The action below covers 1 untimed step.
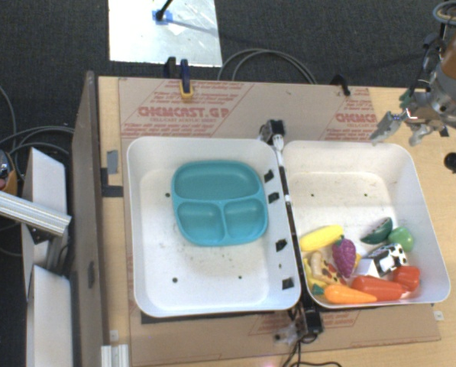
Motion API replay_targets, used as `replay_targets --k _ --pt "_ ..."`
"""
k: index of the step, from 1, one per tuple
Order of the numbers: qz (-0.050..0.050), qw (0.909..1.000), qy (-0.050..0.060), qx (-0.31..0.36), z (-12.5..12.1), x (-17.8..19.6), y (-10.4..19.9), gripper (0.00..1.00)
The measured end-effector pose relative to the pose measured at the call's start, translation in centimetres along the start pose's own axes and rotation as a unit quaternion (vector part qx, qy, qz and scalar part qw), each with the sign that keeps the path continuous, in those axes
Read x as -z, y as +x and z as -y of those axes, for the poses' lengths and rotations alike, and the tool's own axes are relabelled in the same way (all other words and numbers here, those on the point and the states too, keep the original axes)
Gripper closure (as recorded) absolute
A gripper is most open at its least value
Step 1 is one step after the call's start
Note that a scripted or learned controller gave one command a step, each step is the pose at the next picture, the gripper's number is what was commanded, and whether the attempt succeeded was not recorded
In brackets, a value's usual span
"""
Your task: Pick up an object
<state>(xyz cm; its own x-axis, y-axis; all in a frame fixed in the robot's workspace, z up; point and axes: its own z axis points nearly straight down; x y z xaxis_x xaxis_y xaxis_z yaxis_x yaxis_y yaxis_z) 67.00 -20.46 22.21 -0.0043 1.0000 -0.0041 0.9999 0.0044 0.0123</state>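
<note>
Hand (402, 127) above right bin (350, 163) far rim — toys (361, 262) untouched.

Arm parked high at the upper right, end effector free.

We see the arm (455, 48) come in from the right edge, its grey wrist topped by a pale ring and a patch of orange (partly cut off by the frame). The end effector (399, 125) points down and to the left, and we can make out its two pale fingers (382, 130) spread apart, with nothing between them. It hangs over the table just beyond the far right corner of the right bin.
</note>
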Motion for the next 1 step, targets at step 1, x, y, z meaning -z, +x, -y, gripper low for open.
replay_targets --k 1 --pt "-0.005 0.9999 0.009 0.005 0.28 -10.59 12.88 0.00"
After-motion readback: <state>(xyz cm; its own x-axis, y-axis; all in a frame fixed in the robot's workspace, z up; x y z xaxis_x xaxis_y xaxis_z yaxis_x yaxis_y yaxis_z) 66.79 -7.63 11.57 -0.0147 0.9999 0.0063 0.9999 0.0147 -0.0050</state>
